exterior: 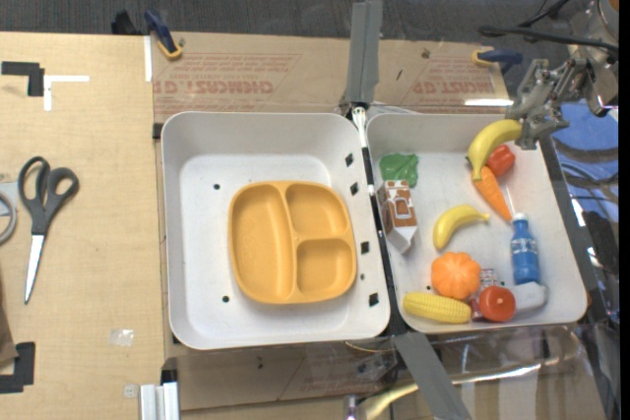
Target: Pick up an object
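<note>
Cardboard sheet (236, 74) under bins, red mirrored print "CHEMCZ, GP"

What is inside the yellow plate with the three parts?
Nothing shows inside the yellow plate; its three sections look bare. It sits in the left bin and covers the bin floor beneath it, so anything under it is hidden. The toy food lies in the right bin.

In the right bin's (561, 310) far right corner you have a yellow banana (489, 142), curved, its upper end at the gripper (533, 128). A second banana (458, 222) lies mid-bin.
</note>
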Robot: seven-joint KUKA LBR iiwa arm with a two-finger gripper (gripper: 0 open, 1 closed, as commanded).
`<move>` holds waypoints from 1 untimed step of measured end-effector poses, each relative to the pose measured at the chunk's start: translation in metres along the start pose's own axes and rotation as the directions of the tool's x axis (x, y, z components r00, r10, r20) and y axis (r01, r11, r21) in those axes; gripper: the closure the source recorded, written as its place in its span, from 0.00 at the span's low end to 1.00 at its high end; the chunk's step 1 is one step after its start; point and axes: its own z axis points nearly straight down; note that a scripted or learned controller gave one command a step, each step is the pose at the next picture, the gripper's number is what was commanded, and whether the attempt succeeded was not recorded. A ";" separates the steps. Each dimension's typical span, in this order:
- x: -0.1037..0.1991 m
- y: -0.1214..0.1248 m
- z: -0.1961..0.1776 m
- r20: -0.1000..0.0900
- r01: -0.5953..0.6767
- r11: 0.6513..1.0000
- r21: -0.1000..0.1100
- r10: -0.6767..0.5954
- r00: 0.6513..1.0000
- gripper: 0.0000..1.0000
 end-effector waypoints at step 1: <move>0.084 -0.049 0.025 -0.026 -0.215 0.977 0.002 0.215 0.976 1.00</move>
